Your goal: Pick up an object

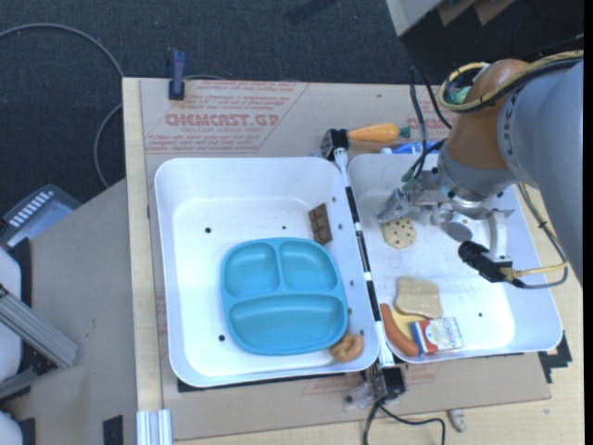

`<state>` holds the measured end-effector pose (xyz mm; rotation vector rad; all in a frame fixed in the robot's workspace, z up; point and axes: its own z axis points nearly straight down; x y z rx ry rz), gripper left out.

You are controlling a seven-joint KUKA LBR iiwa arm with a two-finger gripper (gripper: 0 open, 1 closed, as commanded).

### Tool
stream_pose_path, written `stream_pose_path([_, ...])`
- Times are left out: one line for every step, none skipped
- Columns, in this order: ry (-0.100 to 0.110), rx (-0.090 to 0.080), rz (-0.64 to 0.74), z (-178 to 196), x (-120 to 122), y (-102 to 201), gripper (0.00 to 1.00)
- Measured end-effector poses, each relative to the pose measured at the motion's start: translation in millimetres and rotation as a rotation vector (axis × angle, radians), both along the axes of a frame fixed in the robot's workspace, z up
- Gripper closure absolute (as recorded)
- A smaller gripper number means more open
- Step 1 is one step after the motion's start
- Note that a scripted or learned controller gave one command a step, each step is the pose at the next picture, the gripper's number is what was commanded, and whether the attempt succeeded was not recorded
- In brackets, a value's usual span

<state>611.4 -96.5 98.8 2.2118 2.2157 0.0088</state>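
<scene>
Overhead, slightly slanted, two shallow white bins sit side by side on a bench covered with brown cardboard point(232, 119). Red print on the cardboard reads something like "CHEMCAST GP"; the smaller lines beneath are too blurred to read.

The left bin point(185, 248) holds a blue divided plate point(283, 295) with three compartments, its long side running left to right. Above the plate's right edge a small brown chocolate-like bar point(321, 222) stands roughly upright against the bin wall. A small tan pastry point(348, 347) lies at the plate's lower right corner.

The right bin point(533, 248) holds a round speckled cookie point(400, 235), a slice of toast point(419, 297), a hot dog point(398, 332) whose long axis runs from upper left to lower right, and a small packet point(441, 335) with red, white and blue print that cannot be read. An orange carrot point(375, 133) lies on the bench beyond the bins, pointing left to right.

The grey arm with its orange band reaches in from the right. Its gripper point(405, 204) hangs just above the cookie; whether it grips anything cannot be told.
</scene>
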Motion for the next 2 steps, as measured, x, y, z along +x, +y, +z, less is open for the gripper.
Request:
stream_pose_path([0.013, 0.003, -0.001, -14, -3, -3, 0.0])
stream_pose_path([0.0, -0.001, -0.001, 0, 0, -3, 1.0])
